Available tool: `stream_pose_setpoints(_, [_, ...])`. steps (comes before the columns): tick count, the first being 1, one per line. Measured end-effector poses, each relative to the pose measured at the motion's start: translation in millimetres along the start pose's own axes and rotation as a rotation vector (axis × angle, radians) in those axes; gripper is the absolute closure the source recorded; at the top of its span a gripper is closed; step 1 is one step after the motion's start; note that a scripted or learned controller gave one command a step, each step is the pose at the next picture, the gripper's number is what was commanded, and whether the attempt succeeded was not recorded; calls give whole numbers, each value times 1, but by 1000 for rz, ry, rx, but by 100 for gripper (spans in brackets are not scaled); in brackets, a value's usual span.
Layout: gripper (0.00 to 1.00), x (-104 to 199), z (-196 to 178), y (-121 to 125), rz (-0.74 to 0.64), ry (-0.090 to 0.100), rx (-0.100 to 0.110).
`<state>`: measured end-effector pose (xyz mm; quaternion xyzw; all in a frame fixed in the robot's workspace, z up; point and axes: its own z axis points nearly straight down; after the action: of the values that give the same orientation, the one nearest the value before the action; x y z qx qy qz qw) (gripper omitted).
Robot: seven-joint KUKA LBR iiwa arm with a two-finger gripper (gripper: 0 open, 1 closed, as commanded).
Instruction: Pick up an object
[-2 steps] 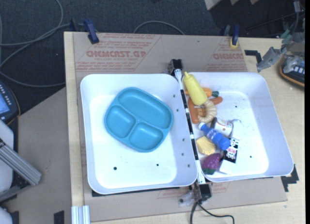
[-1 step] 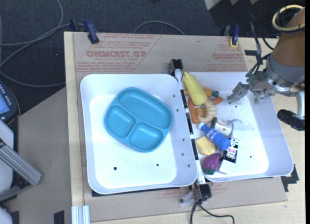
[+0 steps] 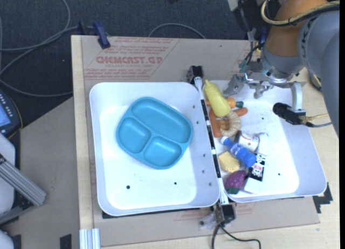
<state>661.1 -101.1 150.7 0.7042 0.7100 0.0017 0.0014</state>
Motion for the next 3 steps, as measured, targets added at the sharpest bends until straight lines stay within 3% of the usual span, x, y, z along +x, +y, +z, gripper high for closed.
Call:
stream_pose_setpoints(1, [0,-19,66,-51,14,-2,2])
stream_pose_setpoints(2, [0,3,64,-138,10,2,11])
stream_pose_setpoints(3, [0,-28,64,-21,5,-4,-5])
